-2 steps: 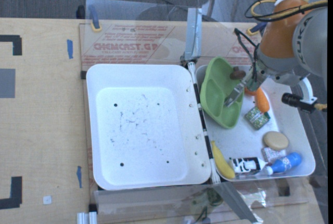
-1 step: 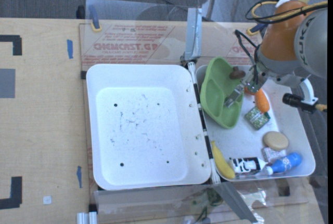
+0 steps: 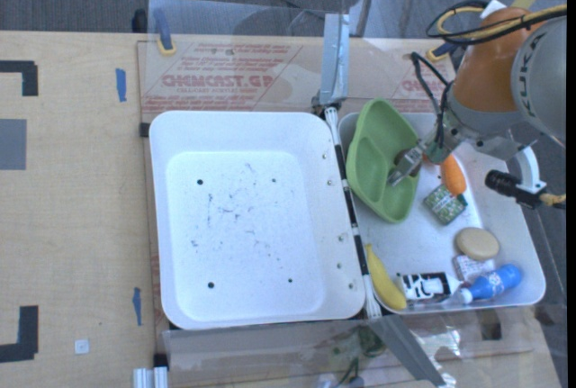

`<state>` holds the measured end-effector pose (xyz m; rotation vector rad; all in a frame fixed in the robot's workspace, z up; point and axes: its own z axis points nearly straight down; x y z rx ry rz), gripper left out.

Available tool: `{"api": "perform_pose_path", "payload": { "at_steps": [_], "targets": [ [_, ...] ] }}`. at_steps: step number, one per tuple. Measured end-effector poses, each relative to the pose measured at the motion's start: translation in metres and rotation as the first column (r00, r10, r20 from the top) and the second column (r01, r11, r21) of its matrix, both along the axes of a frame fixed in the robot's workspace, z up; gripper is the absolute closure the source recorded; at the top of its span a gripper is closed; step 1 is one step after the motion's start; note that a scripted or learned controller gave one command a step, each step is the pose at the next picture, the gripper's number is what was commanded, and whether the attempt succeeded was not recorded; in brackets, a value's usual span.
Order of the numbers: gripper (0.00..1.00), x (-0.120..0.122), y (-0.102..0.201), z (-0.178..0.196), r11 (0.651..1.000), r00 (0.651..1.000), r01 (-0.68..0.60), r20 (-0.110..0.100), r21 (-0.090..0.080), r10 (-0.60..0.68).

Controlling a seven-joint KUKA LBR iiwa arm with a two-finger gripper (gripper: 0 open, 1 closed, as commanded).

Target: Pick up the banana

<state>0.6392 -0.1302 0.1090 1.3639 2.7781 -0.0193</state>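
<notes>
Presently the approach step is in hand: the end effector [image 3: 407, 166] hangs over the green bowl [image 3: 382, 159] at the far end of the right bin [image 3: 531, 274], well apart from its target. Its fingers [image 3: 401, 170] appear drawn close together with nothing between them, though they are small and hard to read. The banana [image 3: 384, 279] lies at the near left corner of the same bin, along the wall shared with the left bin [image 3: 171, 143], its near end just beside a black-and-white packet [image 3: 423, 285].

Next move, as judged: travel toward the near side, open the fingers, and descend across the fruit's narrow width. The bin wall on the left and the packet on the right leave little room for the fingers. Elsewhere in the right bin are an orange carrot-like item [image 3: 454, 175], a small green packet [image 3: 445, 203], a tan round object [image 3: 476, 242] and a blue bottle [image 3: 490, 283]; these lie clear of the path.
</notes>
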Motion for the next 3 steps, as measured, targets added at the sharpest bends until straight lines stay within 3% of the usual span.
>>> {"api": "perform_pose_path", "payload": {
  "at_steps": [1, 2, 3],
  "targets": [
    [0.0, -0.002, 0.002, 0.0, 1.0, 1.0, 0.017, 0.0, -0.002, -0.017],
    [0.0, -0.01, 0.058, 0.077, 0.998, 0.998, 0.047, -0.031, 0.031, -0.046],
    [0.0, 0.029, 0.031, -0.007, 0.997, 0.997, 0.074, -0.035, 0.032, -0.073]
  ]
}}
